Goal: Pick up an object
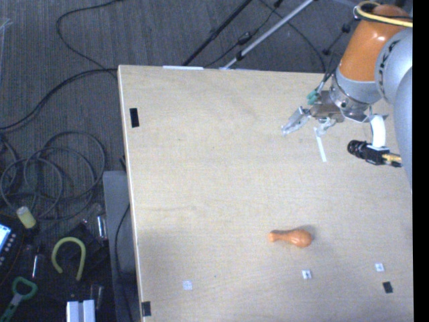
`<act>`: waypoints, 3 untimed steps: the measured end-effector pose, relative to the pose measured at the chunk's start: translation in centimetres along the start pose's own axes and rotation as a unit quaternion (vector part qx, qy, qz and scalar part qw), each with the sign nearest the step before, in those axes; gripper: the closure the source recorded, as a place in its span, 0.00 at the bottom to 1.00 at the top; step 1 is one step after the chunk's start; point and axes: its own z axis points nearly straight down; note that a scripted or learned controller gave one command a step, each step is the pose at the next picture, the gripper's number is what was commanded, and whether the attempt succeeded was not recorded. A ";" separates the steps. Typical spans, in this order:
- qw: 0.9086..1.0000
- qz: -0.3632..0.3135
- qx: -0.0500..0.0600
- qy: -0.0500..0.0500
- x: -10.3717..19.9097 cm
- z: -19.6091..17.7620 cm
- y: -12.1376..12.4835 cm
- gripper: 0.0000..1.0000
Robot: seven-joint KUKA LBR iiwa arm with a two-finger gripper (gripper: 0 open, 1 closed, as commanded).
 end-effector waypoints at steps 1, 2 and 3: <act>1.000 0.014 0.000 0.000 -4.4 0.3 -0.3 0.00; 0.999 0.034 0.000 0.000 -4.4 -6.0 -0.3 0.00; 0.999 0.035 0.001 -0.001 -4.4 1.6 -0.3 0.00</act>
